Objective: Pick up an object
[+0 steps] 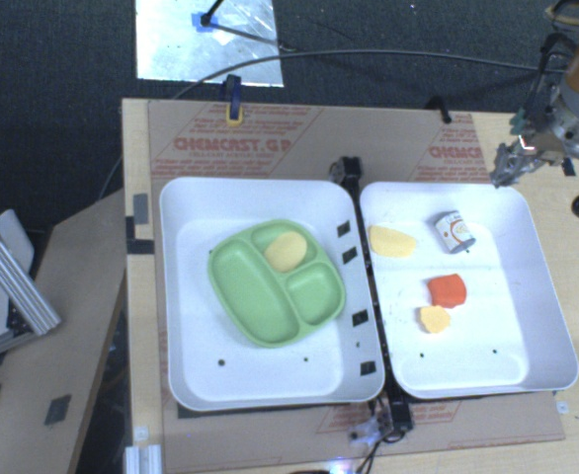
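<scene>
Gripper (507, 163) hangs at the upper right of the camera view, over the far right corner of the right bin (541, 255), with the grey arm (578, 87) reaching in behind it. Whether it is apart or together cannot be told at this size, and nothing can be seen in it.

Four candidates lie in the right bin. A small white can (454, 232) with an orange mark sits nearest the gripper, tipped on its side. A pale yellow piece (392, 241) lies to the can's left, near the inner wall. An orange block (448, 289) sits toward the middle, and a small yellow piece (434, 319) lies just beside it, below and to its left, possibly touching.

A green tray (258, 309) with compartments rests in the left bin (186, 294); a yellow lump (287, 251) sits in its upper compartment.

As a judgement, the pick has not begun: every object rests on a bin floor or on the tray, and the gripper is off to the corner. Left to do: move over a chosen object, descend, close and lift. The can looks the shortest reach.
</scene>
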